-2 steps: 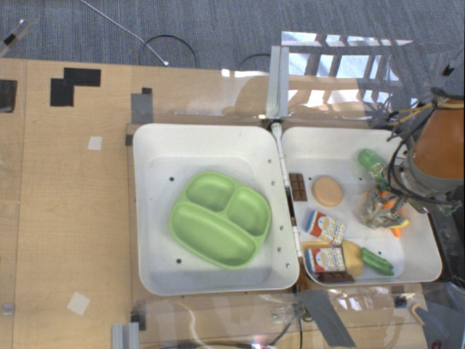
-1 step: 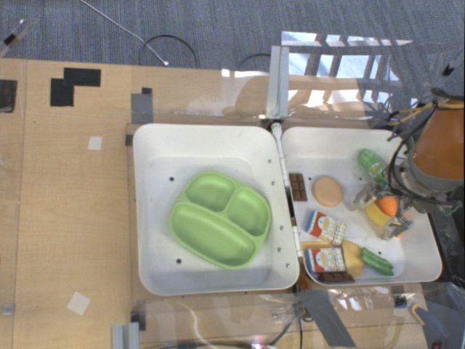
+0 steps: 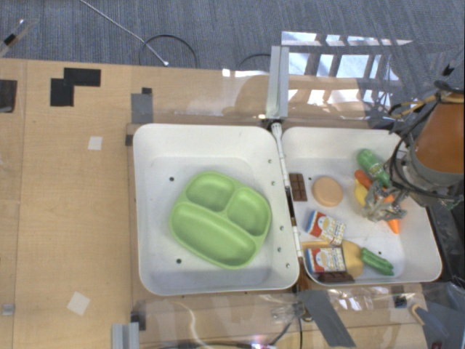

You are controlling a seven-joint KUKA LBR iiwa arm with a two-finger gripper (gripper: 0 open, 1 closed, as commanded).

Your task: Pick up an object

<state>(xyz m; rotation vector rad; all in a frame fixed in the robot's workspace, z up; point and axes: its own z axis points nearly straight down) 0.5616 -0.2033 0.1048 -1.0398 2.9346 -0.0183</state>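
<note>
Now | tool (image 3: 383,208) low in right bin (image 3: 429,267) | grip unclear | orange carrot (image 3: 393,225) touching its tip

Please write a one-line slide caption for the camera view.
Robot hand lowered into the right bin among toy foods; green divided plate in the left bin.

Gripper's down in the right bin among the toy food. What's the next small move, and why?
Probably a short straight lift to test the grasp. The gripper sits low in the right bin, crowded by an orange carrot-like piece and a yellow piece. I cannot tell whether anything is between its tips, so lifting would show it.
</note>
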